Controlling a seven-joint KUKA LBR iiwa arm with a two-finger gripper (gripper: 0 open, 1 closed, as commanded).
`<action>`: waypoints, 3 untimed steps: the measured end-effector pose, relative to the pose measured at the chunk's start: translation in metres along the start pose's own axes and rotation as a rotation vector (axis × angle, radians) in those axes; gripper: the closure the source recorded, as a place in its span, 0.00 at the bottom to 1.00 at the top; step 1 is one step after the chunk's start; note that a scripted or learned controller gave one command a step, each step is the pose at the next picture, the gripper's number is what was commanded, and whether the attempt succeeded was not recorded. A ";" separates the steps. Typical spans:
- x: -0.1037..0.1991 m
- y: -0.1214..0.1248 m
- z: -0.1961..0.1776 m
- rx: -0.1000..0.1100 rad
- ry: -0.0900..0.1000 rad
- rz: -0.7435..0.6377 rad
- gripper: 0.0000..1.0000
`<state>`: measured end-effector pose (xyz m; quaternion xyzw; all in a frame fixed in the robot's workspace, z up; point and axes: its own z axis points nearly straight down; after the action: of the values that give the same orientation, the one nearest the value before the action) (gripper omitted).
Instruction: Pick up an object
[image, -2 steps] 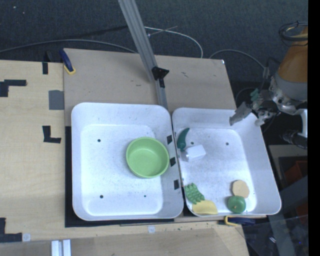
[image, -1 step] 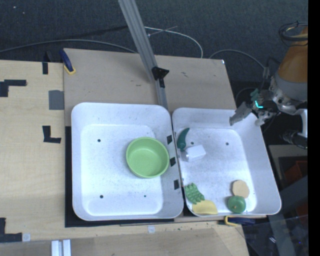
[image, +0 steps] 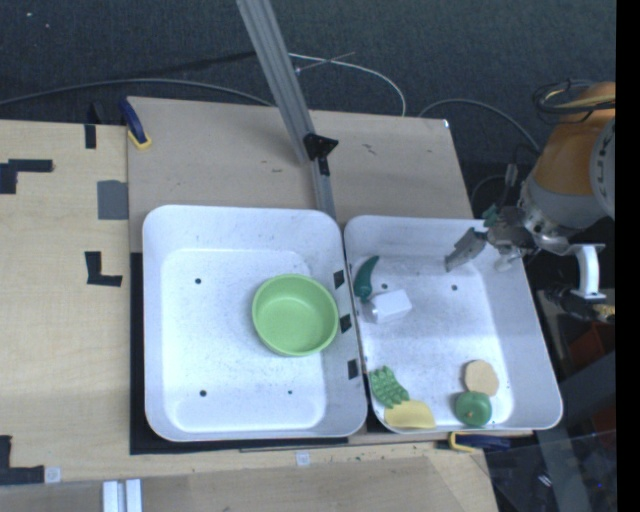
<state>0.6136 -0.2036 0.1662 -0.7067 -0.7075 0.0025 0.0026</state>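
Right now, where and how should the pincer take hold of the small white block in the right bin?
Probably from straight above, across the white block's two longer sides: it lies flat with bare floor to its right, though the dark green piece crowds its upper-left corner.

I see two bins (image: 180, 240) of smooth white plastic, finely speckled dark. The green bowl (image: 294, 315) looks like matt plastic. The bench (image: 230, 160) shows pale, matt wood grain. A pole (image: 285, 85) crosses it in dull grey metal. The arm's (image: 572, 165) orange band has a soft gloss.
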 end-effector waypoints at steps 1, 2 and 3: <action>0.008 -0.006 0.049 -0.001 0.001 -0.001 0.00; 0.009 -0.006 0.080 -0.004 -0.001 -0.001 0.00; 0.010 -0.006 0.068 -0.005 -0.001 -0.003 1.00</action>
<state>0.6074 -0.1936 0.0980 -0.7058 -0.7084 0.0011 0.0008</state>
